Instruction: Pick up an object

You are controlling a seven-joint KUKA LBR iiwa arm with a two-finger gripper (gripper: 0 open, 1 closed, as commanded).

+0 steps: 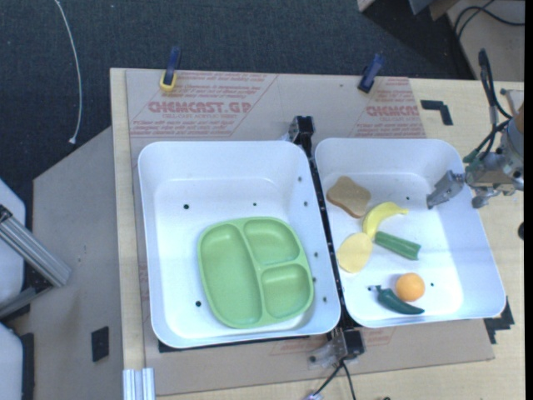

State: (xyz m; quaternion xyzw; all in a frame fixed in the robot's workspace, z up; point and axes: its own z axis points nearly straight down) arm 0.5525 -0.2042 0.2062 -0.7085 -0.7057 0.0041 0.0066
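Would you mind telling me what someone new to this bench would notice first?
Probably the green divided tray lying in the left bin. Next, the toy food clustered in the right bin: a bread slice, a banana and an orange. The tool hangs over that bin's far right corner.

Open floor along the right bin (466,248)'s right half, food (376,242) crowding its left.

One fixed camera is looking down at a slant on both bins (158,223), whole bench (250,98) showing.
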